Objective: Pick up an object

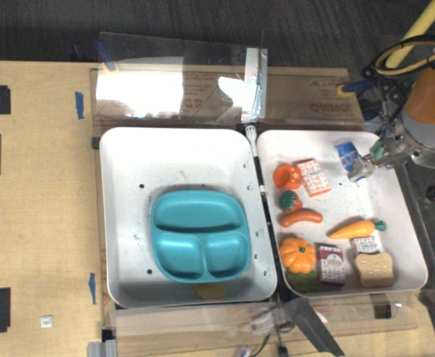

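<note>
Approach step: grey two-finger gripper [365,163] hovers at two o'clock in the right white bin [407,222] beside a small blue packet [346,155], jaw opening I cannot tell; next, descend and close.

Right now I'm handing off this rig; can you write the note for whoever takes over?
Gripper: near the far right corner of the right white bin, beside a small blue packet; grip unclear.
Right bin holds the orange toy carrot, orange pumpkin, red sausage, bread slice and small boxes.
Left white bin holds a teal divided plastic tray.
Done: nothing visibly lifted.
Left: grasp and lift one object.
</note>
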